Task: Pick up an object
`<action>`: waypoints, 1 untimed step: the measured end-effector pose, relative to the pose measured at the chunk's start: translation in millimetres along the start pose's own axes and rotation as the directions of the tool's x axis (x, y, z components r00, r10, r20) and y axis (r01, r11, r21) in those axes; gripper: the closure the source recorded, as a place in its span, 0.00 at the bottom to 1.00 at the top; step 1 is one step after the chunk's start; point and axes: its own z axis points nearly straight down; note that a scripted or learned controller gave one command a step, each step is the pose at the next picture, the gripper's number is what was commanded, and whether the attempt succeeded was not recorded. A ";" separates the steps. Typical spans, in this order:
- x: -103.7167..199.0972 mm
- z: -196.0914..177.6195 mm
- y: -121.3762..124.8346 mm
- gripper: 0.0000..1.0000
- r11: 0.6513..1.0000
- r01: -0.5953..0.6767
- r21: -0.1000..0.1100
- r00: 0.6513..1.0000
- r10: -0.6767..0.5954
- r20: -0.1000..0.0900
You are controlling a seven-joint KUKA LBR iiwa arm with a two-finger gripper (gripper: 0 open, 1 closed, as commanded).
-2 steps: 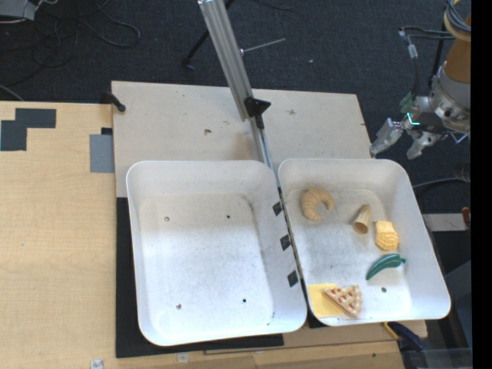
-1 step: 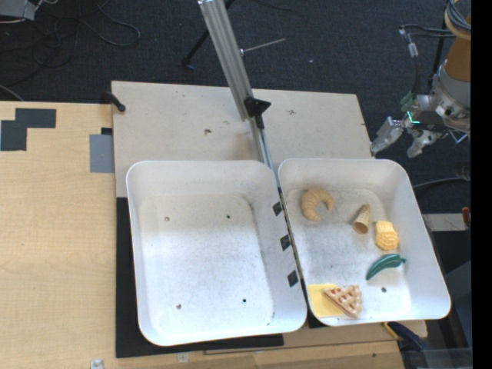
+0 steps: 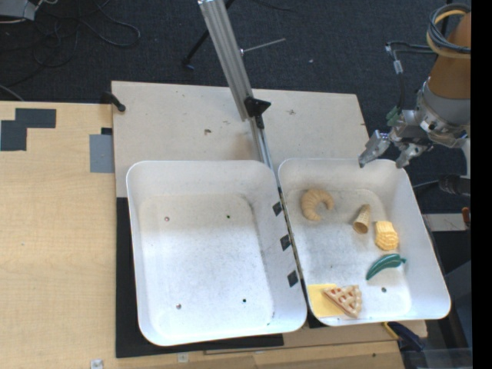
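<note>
You have five small things to choose from, all in the right bin (image 3: 419, 229). The croissant (image 3: 316, 203) lies toward the far left of that bin, close to the divider. To its right, an ice-cream cone (image 3: 361, 218) sits just beside a yellow corn cob (image 3: 387, 235), the two nearly touching. Nearer to you, a green chili pepper (image 3: 384, 266) lies just below the corn, and a waffle wedge (image 3: 344, 299) rests on a yellow slice (image 3: 324, 303) in the near left corner of the bin.

The gripper (image 3: 387, 152) hovers over the bin's far right corner — well apart from every item, above the rim rather than down among them. Its two fingers are spread apart with a clear gap between them, and nothing sits in that gap. The grey arm with its orange band (image 3: 453, 60) comes in from the right edge.

The left bin (image 3: 200, 252) stands beside the right one, their rims meeting along the middle. A slanted aluminium rail (image 3: 231, 60) runs from the far side down toward that seam — it ends near the bins' far edge.
</note>
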 end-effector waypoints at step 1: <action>2.6 48.1 -8.8 0.00 1.000 -0.007 0.001 1.000 0.007 0.000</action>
